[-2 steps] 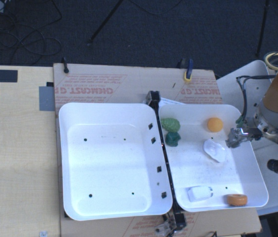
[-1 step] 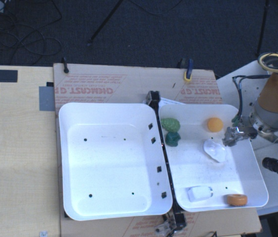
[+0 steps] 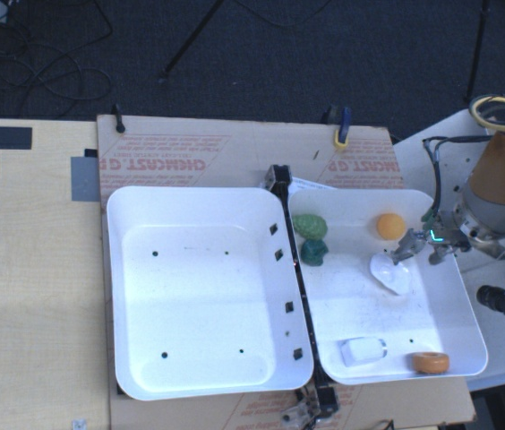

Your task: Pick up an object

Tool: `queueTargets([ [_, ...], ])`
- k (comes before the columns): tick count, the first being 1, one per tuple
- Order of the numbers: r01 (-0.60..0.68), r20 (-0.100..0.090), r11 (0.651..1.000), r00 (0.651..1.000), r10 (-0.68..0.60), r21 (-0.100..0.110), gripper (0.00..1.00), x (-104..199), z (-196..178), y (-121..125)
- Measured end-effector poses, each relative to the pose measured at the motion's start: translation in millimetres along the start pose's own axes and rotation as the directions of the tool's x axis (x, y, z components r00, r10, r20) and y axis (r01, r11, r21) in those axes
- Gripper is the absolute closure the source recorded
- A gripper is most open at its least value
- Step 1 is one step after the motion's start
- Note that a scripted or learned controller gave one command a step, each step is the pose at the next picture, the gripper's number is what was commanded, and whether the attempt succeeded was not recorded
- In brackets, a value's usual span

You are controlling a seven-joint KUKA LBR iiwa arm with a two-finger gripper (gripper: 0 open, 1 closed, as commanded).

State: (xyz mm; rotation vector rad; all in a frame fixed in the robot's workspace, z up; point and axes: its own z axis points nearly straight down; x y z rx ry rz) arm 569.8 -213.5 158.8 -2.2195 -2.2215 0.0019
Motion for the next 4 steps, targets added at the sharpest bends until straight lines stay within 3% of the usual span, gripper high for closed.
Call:
queueTargets([
  [1, 0.001, 0.003, 1.0, 1.0, -0.001, -0.009, 0.0, -1, -84, 15],
  [2, 0.001, 0.002, 1.0, 1.0, -0.001, -0.005, 0.0, 0, -126, 13],
  [3, -0.003, -0.001, 1.0, 1.0, 0.003, 0.004, 0.0, 0, -111, -52],
  [4, -0.001, -0.001, 1.0, 1.0, 0.001, 0.002, 1.0, -1, -122, -50],
])
